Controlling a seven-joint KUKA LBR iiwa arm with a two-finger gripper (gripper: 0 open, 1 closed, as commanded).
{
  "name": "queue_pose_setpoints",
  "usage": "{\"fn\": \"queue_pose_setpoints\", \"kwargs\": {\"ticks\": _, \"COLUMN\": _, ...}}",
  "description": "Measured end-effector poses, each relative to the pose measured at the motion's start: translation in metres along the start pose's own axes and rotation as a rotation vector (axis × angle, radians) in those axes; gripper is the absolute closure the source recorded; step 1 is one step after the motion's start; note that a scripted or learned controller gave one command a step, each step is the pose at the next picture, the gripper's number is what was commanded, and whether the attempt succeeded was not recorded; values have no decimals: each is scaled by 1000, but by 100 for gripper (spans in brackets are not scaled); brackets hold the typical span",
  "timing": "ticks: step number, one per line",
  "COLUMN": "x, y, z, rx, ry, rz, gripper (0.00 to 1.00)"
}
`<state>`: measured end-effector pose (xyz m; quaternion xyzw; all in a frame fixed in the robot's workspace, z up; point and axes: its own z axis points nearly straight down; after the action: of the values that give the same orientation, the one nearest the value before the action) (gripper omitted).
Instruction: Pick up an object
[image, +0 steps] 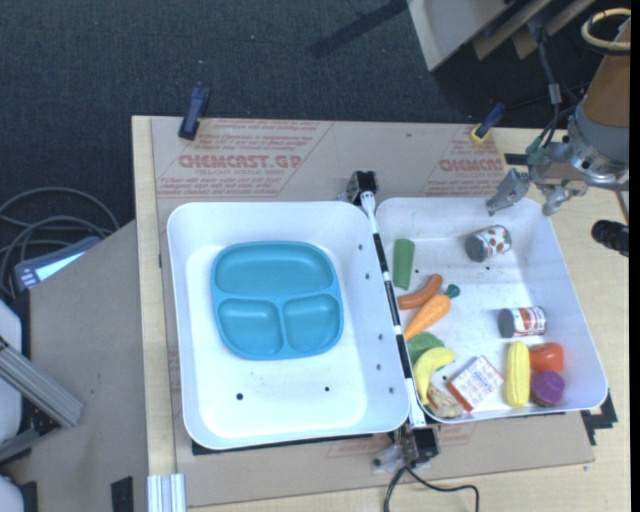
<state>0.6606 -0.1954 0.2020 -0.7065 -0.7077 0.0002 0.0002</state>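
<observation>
A: Where is the gripper (527, 194)?

B: Over the far right corner of the right bin (575, 290), coming in from the right on the grey arm (600, 150). Its two fingers are spread apart with nothing between them. One fingertip (497, 203) points down toward the bin floor.

A: What lies closest to it?

B: A small can (489, 242) with a red and white label, lying on its side just in front of the gripper and a little to the left. The two are apart, not touching.

A: And the rest of that bin?

B: A green block (403, 262) stands by the left wall. Near it lie a sausage (420, 292) and a carrot (428, 314), side by side and slanted. Closer to us there is a green pepper (424, 343), a banana (430, 366) and a red and white box (474, 382). At the near left corner there is something pale, perhaps a bread roll (444, 401), but it is too small to be sure.

A: The right side?

B: A second can (522, 321) on its side, then a corn cob (517, 374), a tomato (547, 356) and a purple fruit (547, 387) bunched in the near right corner.

A: The left bin (195, 300)?

B: It holds a blue divided plate (277, 299), lying flat near the middle, with three compartments.
</observation>
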Motion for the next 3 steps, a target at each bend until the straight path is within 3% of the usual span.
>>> {"fn": "queue_pose_setpoints", "kwargs": {"ticks": 1, "x": -3, "y": 5, "z": 74, "rx": 2, "ry": 1, "rz": 1, "gripper": 0}}
{"fn": "queue_pose_setpoints", "kwargs": {"ticks": 2, "x": 4, "y": 6, "z": 117, "rx": 0, "ry": 0, "rz": 1, "gripper": 0}}
{"fn": "queue_pose_setpoints", "kwargs": {"ticks": 3, "x": 4, "y": 7, "z": 106, "rx": -3, "ry": -2, "rz": 0, "gripper": 100}}
